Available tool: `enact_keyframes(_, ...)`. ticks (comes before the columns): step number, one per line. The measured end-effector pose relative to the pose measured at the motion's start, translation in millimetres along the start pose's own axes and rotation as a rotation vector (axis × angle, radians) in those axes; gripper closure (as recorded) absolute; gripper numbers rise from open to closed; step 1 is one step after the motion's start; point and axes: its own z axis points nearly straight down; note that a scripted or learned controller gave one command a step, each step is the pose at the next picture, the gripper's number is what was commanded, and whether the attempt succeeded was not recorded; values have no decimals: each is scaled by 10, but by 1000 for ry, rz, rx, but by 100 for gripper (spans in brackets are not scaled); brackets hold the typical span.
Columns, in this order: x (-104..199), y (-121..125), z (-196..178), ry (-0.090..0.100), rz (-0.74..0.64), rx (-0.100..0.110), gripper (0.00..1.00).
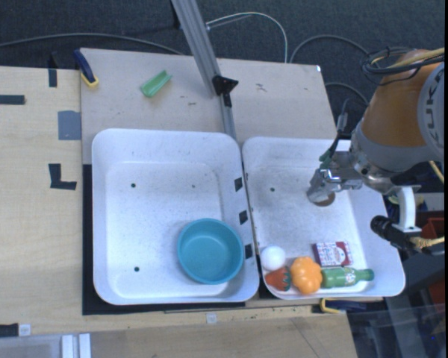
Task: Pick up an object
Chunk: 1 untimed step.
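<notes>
Fingers' state cannot be told, gripper [322, 194] over right bin [284, 162], blue bowl [209, 250] in left bin [119, 155]

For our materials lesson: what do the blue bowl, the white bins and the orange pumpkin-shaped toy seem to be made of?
Blue bowl: probably plastic, smooth, even colour, dull sheen.
White bins: likely moulded plastic, matte, rounded corners, speckled with dark marks.
Orange pumpkin-shaped toy: apparently plastic or rubber; uniform bright colour, too small to tell more.
</notes>
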Motion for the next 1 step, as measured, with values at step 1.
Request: enact_keyframes(1,494,-148,48,0,1,1,100)
